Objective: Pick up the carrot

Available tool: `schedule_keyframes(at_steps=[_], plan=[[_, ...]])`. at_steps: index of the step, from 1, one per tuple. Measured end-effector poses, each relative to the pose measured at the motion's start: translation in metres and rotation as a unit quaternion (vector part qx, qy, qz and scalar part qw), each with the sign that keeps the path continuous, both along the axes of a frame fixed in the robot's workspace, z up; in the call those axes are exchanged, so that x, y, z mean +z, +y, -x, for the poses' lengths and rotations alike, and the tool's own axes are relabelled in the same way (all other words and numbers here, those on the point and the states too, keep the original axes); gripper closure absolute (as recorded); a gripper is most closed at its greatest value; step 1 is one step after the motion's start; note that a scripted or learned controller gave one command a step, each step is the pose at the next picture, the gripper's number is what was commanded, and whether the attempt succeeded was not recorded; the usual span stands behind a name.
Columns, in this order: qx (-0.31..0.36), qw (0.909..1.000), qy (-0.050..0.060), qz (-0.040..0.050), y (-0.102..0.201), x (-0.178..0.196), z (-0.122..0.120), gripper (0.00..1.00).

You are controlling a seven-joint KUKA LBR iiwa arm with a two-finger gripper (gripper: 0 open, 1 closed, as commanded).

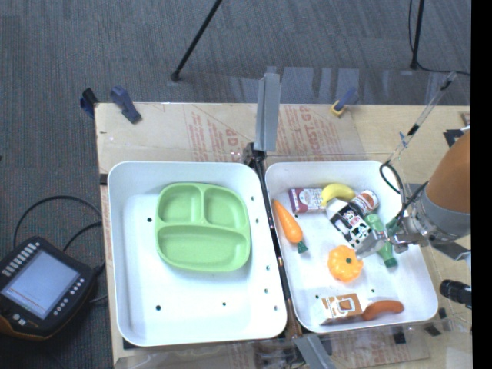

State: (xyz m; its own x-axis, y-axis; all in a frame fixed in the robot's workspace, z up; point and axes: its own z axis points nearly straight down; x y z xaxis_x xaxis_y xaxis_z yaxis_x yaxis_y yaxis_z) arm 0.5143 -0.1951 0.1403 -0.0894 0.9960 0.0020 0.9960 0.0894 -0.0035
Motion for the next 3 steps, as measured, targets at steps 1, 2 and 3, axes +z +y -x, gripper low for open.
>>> schedule_keyframes(at_steps=[1,2,3], plan=[[-0.112,0.9937,0.003,0.0000,0.081,-0.019,0.024,0.00],[-0.247,0.9691,0.003,0.0005,0.088,-0.056,0.029,0.00],[-0.249,0.9686,0.007,0.0001,0.087,-0.048,0.031,1.00]])
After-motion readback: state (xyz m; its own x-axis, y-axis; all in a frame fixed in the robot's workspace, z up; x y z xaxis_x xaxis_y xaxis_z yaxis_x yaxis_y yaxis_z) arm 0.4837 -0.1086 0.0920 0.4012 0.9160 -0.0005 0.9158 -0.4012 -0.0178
